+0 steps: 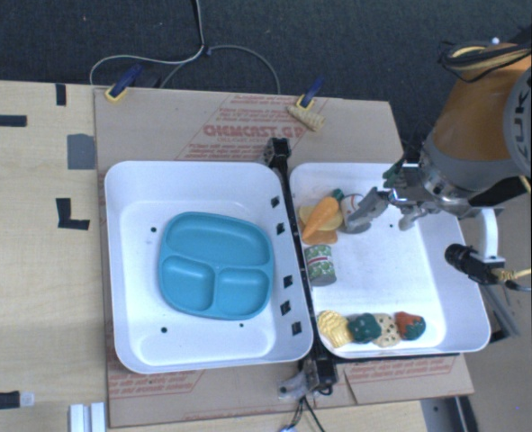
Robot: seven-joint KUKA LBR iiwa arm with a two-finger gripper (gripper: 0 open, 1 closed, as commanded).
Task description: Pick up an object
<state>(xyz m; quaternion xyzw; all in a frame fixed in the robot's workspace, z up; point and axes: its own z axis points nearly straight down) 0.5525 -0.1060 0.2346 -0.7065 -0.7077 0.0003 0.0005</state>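
Gripper parked right next to the carrot, not grabbing it.

The orange toy carrot with a green top (321, 220) lies at the upper left of the right white bin (446, 268), and the grey two-finger gripper (360, 214) hovers just beside it, fingers apart and empty. Below the carrot sits a small patterned can (320, 265); a row of little toy foods (370, 328) lines the bottom edge. Left white bin (130, 196) has a blue divided plastic tray (215, 265).

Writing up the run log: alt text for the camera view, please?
The arm's tool hangs low in the right bin beside an orange carrot toy. A small can lies by the divider and toy foods line the bin's near edge. The left bin holds a blue divided plate.
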